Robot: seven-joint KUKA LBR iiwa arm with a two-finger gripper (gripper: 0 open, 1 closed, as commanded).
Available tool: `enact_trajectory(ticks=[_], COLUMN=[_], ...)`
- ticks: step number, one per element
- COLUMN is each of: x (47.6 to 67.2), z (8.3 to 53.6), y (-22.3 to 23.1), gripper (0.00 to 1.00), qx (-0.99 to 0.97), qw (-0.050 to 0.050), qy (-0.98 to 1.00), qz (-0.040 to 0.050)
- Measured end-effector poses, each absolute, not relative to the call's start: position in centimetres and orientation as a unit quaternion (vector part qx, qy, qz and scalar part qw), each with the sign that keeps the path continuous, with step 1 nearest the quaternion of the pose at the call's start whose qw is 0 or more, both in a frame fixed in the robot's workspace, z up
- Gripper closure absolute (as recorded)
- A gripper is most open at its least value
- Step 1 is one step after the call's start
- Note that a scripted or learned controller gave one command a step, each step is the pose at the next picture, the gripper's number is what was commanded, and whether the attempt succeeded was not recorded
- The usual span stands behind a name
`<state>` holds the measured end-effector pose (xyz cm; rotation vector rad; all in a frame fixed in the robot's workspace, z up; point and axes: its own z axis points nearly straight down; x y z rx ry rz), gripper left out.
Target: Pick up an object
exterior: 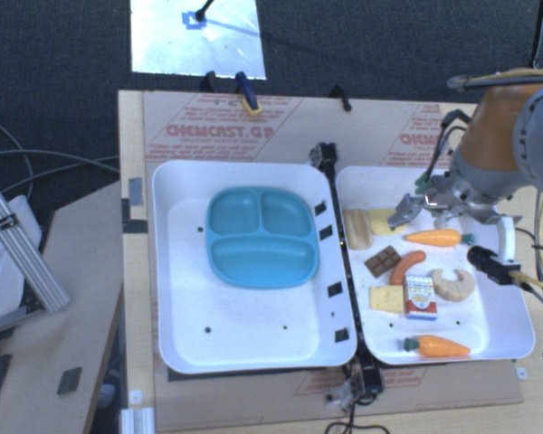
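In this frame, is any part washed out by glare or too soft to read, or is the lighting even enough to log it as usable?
Camera view: the shiny sheet beyond the bench glares nearly white; both white bins are bright but evenly lit, with soft shadows only; the toy food stays legible, for example the carrot; the gripper looks slightly soft, so its fingers are hard to read. Usable.

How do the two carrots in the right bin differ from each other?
The upper carrot lies near the gripper, beside the sausage; the lower carrot lies alone near the front wall of the right bin. The upper carrot has its green end toward the right of the view, the lower carrot toward the left. Both are orange, lie almost level across the view, and look similar in size.
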<state>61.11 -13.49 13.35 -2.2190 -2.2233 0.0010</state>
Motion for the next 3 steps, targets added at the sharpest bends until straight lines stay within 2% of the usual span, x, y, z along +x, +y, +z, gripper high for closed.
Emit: enact_trajectory(ticks=[1,2,3], x=[61.2,61.3,60.5], z=[8.2,9.6,15.2], y=[-13.4,-13.5,-13.2], gripper=[0.00,1.00,1.00], qx=[-0.707,-0.707,-0.707], qw=[0.000,-0.002,-0.002], qy=[-0.708,-0.707,-0.707], qz=[0.0001,-0.0012,-0.0019])
